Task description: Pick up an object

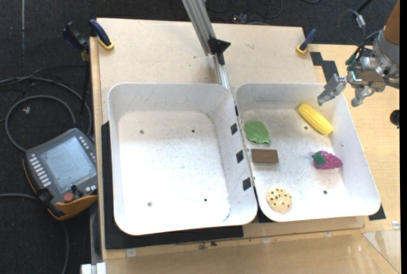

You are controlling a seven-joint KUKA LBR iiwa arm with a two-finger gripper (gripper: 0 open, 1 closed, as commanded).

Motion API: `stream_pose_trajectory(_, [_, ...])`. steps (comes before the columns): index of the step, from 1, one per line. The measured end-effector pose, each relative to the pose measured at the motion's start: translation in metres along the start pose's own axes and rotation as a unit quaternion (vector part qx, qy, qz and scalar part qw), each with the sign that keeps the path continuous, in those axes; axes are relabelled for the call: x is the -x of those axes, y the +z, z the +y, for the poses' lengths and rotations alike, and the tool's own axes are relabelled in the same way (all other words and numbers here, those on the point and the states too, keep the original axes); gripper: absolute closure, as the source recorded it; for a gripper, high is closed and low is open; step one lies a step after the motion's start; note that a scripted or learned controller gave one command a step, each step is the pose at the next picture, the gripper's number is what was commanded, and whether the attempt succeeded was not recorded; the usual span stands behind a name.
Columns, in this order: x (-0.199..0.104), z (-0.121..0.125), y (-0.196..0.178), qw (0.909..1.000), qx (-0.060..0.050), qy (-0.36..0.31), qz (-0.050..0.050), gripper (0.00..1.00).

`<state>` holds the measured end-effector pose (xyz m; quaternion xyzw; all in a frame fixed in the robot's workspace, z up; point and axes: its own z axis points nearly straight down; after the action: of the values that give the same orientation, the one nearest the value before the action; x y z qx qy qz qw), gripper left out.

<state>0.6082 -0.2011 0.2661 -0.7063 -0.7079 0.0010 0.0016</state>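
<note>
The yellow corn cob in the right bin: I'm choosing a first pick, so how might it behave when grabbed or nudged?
The corn cob looks rounded and elongated, so a sideways nudge would probably roll it. It seems a rigid toy, likely light. Its surface appears smooth, so it could slip unless gripped across its narrow width.

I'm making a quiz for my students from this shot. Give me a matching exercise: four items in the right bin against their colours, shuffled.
Things:
1. corn cob
2. leaf
3. grape bunch
4. cookie

Colours:
A. purple
B. tan with dark specks
C. yellow
D. green

Pairs: 1-C, 2-D, 3-A, 4-B
</note>
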Motion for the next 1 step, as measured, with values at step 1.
stream_pose_trajectory(1, [-0.0002, 0.0008, -0.0024, 1.0000, 0.002, -0.001, -0.001, 0.00])
